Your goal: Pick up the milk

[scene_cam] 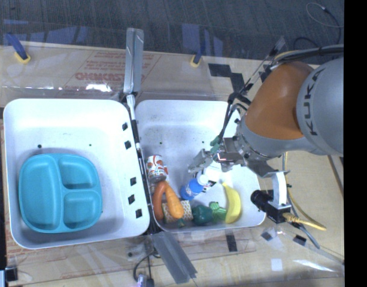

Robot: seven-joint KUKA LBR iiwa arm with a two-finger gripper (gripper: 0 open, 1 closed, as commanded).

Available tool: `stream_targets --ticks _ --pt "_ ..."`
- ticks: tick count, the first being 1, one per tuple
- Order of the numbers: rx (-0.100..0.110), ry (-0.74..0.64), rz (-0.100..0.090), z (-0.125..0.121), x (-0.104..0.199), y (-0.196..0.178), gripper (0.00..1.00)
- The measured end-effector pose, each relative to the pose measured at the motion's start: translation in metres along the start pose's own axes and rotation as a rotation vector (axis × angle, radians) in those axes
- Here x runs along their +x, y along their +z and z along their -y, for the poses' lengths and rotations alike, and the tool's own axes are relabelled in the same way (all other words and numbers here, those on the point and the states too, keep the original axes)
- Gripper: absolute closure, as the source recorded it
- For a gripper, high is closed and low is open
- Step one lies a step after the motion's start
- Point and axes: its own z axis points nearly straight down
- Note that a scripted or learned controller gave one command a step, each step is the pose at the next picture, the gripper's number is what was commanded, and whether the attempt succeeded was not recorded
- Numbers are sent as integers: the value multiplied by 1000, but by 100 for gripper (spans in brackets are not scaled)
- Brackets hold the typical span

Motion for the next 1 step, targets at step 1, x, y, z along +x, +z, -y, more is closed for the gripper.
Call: stream_targets --ticks 1 --pt "-3 22 1 -25 -58 -7 0"
